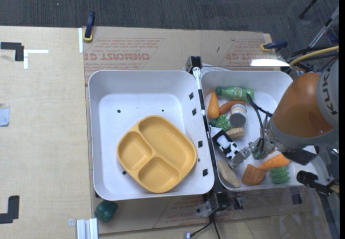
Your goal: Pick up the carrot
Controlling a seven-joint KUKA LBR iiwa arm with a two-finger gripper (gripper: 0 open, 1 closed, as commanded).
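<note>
An orange carrot (213,104) with a green leafy end lies near the right bin's left wall, pointing toward the back. A second orange, carrot-like piece (275,161) with a green tuft (280,175) lies at the front right of that bin, just under the arm. My gripper (233,150) hangs low over the middle front of the right bin, between the two. It is about a hand's width in front of the left carrot. Nothing visibly sits in it.
The right bin (253,77) also holds a green bottle (235,92), a reddish-orange piece (232,107), a grey can (237,119), an orange wedge (253,174) and a tan spoon-like piece (227,173). A yellow divided plate (156,153) lies in the left bin (108,97).
</note>
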